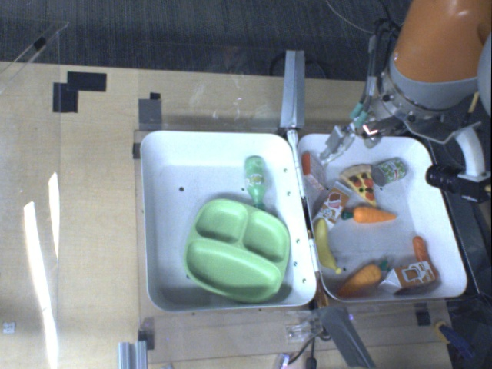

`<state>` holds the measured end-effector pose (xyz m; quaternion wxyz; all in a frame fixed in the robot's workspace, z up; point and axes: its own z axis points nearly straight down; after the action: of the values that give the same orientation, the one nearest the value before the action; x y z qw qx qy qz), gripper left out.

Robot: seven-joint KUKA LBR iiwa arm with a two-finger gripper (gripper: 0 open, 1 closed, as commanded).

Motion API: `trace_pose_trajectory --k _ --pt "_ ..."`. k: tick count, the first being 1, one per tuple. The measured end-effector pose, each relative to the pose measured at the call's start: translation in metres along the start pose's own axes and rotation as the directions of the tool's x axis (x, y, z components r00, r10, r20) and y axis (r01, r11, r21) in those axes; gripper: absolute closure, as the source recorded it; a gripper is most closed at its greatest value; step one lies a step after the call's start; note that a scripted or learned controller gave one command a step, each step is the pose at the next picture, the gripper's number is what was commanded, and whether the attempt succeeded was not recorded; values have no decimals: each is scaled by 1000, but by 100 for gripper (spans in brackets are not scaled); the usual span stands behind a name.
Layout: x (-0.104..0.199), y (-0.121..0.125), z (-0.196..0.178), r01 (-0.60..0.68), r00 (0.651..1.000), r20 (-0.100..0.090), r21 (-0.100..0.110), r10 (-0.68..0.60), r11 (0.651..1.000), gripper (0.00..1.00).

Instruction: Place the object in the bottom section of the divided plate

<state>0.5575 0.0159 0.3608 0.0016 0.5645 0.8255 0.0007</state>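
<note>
Pincer (336, 141) hovers open and empty over the right bin's (453, 271) upper-left corner, while we judge the carrot (369, 215) there light, stiff, slick, best pinched mid-body, with the green divided plate (238, 250) waiting in the left bin (165, 206).

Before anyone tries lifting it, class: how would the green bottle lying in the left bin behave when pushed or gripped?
The green bottle lies on its side, so it would probably roll if nudged. It looks like smooth plastic, likely light and somewhat slippery. Its neck rests against the green divided plate, which may block rolling that way.
</note>
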Motion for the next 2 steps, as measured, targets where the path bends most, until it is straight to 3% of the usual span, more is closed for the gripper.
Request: trace_pose_trajectory --k 1,2 --pt "1 3 -9 10 1000 1 0 -10 1000 100" --pt "-33 -80 -74 58 998 1 -1 -58 998 100"
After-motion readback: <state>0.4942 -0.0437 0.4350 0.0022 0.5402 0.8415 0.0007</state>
